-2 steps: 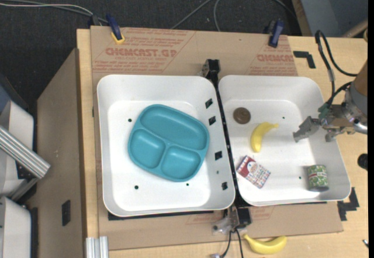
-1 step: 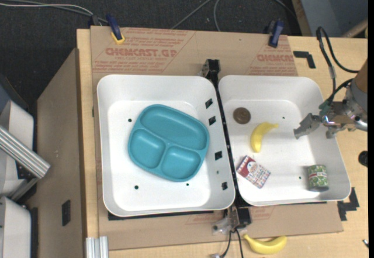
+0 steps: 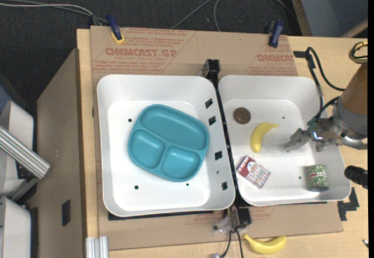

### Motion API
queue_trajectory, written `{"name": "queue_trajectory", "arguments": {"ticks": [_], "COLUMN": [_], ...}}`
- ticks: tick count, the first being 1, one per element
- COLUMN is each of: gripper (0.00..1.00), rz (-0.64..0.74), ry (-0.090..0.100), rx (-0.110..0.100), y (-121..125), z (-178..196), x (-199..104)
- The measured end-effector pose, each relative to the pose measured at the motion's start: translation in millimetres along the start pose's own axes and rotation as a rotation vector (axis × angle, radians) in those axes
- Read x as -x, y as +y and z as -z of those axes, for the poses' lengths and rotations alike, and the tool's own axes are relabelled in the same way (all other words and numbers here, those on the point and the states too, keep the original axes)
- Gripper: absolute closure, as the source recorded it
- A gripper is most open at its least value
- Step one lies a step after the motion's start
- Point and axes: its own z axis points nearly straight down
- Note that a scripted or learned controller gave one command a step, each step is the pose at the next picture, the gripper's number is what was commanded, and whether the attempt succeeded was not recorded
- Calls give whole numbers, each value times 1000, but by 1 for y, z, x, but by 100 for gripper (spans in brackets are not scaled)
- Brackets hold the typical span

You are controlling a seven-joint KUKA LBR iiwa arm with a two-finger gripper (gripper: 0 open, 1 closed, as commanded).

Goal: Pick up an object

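Low, gripper (image 3: 296, 140) over right bin (image 3: 274, 84), beside banana (image 3: 261, 135)

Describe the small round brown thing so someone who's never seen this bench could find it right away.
Look in the right-hand white bin, at its upper left part near the divider between the bins. The brown disc lies just above the yellow banana, the one flat, round, dark item there.

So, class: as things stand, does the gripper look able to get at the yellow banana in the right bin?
Probably yes. The gripper is just to the right of the banana, which lies apart from the brown disc and the small packet, with bare bin floor between them.
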Motion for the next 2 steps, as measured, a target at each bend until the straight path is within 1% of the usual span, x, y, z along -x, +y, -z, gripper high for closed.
{"name": "queue_trajectory", "arguments": {"ticks": [1, 2], "gripper": [0, 100], "rz": [1, 1], "ry": [0, -2], "rx": [2, 8], "y": [0, 1], "z": [-53, -39], "x": [-1, -1]}}
